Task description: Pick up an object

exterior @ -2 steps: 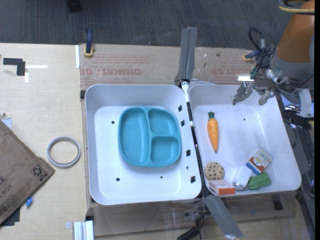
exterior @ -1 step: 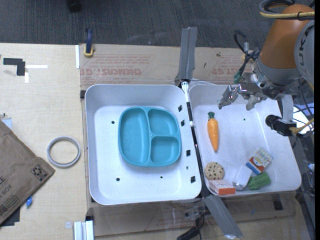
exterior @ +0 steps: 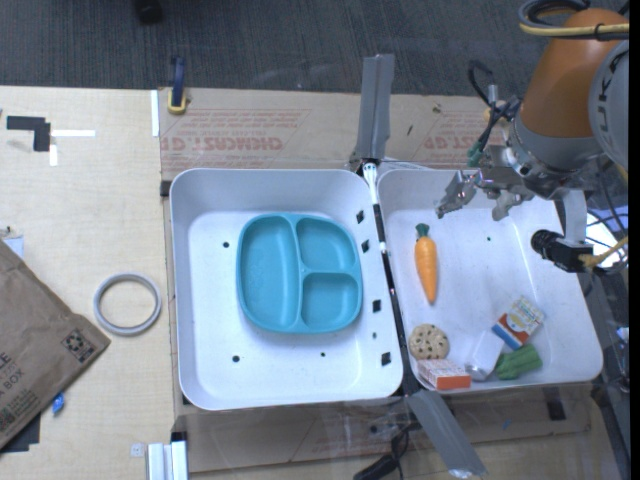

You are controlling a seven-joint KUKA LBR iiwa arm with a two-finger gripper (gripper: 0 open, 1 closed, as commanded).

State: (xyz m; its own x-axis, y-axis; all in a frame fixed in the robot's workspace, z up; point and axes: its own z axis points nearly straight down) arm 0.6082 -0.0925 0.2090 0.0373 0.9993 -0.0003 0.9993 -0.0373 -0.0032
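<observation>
Nothing picked up yet, gripper hanging over the right bin

The gripper (exterior: 478, 194) sits at the right bin's (exterior: 575, 363) 12 o'clock edge, fingers apart, nothing between them. The carrot (exterior: 427, 264) lies toward 6 o'clock from it, with the cookie (exterior: 429, 342) further down. The whole grab is left to do.

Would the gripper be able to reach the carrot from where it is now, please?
Probably yes: the gripper hangs over the right bin, and the carrot lies alone on bare floor, apart from the cookie.
</observation>
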